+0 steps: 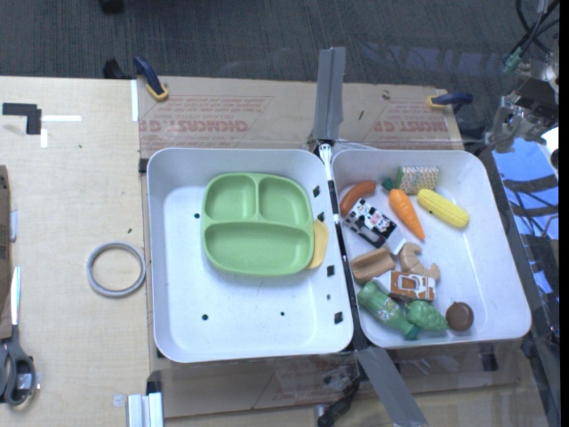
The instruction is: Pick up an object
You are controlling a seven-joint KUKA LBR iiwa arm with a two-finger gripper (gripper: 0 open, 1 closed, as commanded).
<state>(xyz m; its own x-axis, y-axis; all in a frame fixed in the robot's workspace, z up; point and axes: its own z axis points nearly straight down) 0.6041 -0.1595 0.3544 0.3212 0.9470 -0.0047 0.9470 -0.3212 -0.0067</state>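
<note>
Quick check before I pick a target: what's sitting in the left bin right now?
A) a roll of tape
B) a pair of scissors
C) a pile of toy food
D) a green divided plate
D: the green divided plate lies in the left bin, while the toy food, such as the carrot and the corn cob, is in the right bin.

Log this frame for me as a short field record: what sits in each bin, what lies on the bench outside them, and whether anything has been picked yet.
left bin: green divided plate, with a yellow piece at its right edge
right bin: carrot, corn cob, black-and-white cow toy, green toy, brown ball, other small toys
bench, left of the bins: tape ring, scissors
pick status: all toys lie in the right bin, none lifted
</note>
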